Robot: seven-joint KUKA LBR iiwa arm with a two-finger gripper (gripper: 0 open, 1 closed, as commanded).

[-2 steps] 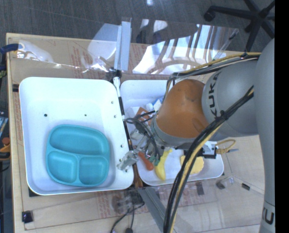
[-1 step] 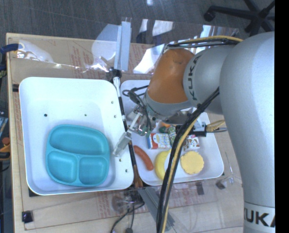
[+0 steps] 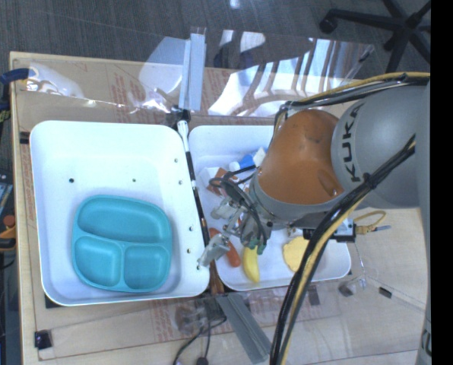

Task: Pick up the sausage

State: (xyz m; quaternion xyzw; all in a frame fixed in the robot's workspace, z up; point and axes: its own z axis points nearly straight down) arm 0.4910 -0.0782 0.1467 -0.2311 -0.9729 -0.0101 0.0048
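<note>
So from the overhead camera view, the arm [image 3: 340, 158] is hunched low over the right bin [image 3: 211, 147], and the pincer [image 3: 225, 243] sits down among the toy food near the bin's front left corner. Looks to me like it's in the reach-and-grab step. I can't tell whether the pincer is apart or together, too much clutter and the wrist blocks it.

The sausage: my best guess is the reddish-orange piece [image 3: 232, 256] right beside the pincer tip, lying on the bin floor, not visibly held. Next move probably needs a clean close on it, then a straight lift.

In the way: a banana [image 3: 251, 266] lies just beside it, a yellow chunk [image 3: 294, 255] sits near, plus more small items [image 3: 238, 167] further back. The left bin [image 3: 52, 150] holds a teal divided tray [image 3: 123, 243]. Both bins sit on the counter [image 3: 97, 82].
</note>
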